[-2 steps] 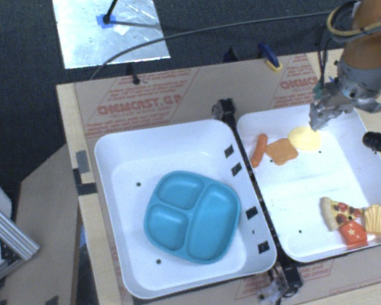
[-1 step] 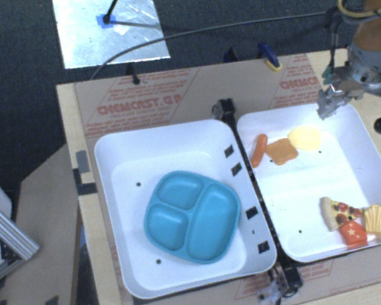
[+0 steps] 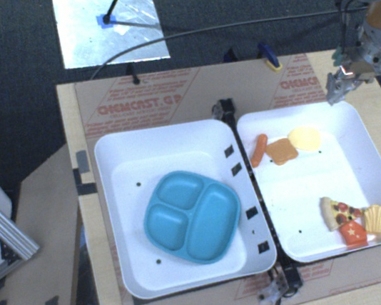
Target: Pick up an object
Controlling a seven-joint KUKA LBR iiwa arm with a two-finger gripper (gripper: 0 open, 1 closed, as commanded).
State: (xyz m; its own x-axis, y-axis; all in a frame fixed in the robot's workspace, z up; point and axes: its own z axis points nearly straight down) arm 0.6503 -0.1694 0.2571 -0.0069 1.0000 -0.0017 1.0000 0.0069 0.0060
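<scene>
The right bin point(image 3: 364, 155) holds toy food. An orange sausage point(image 3: 258, 150), a toast-coloured piece point(image 3: 282, 152) and a pale yellow round piece point(image 3: 305, 139) lie near its far left. A pizza slice point(image 3: 339, 211), a red piece point(image 3: 354, 232) and a yellow ridged piece point(image 3: 376, 219) lie at its near right corner. My gripper point(image 3: 337, 84) hangs above the bin's far right corner, apart from all of them, with nothing seen between its fingers.
The left bin point(image 3: 122, 196) carries a blue divided plate point(image 3: 192, 215). A black clip-lined ridge point(image 3: 245, 175) separates the two bins. Blue clamps point(image 3: 269, 54) sit at the bench's far edge. A cable point(image 3: 227, 27) arcs across the back.
</scene>
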